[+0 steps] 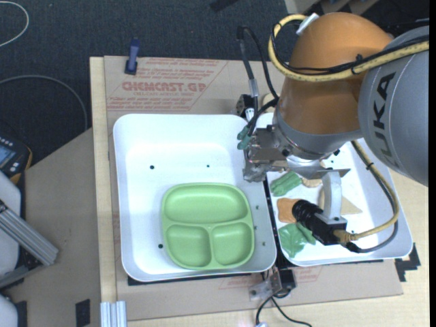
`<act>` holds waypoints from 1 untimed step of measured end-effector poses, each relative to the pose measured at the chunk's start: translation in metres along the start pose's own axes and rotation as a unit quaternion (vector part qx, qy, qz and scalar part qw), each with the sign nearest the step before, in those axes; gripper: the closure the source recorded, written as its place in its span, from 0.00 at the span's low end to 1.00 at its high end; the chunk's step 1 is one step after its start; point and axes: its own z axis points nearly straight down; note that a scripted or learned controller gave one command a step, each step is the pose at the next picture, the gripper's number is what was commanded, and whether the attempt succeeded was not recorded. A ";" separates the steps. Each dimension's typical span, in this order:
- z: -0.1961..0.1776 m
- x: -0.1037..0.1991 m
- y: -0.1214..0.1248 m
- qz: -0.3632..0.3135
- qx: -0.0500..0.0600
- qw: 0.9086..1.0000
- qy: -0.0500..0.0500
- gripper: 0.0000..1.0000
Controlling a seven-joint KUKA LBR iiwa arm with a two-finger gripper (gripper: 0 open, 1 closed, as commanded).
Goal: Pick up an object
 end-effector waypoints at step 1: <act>-0.008 -0.002 0.000 0.001 0.001 1.000 -0.001 1.00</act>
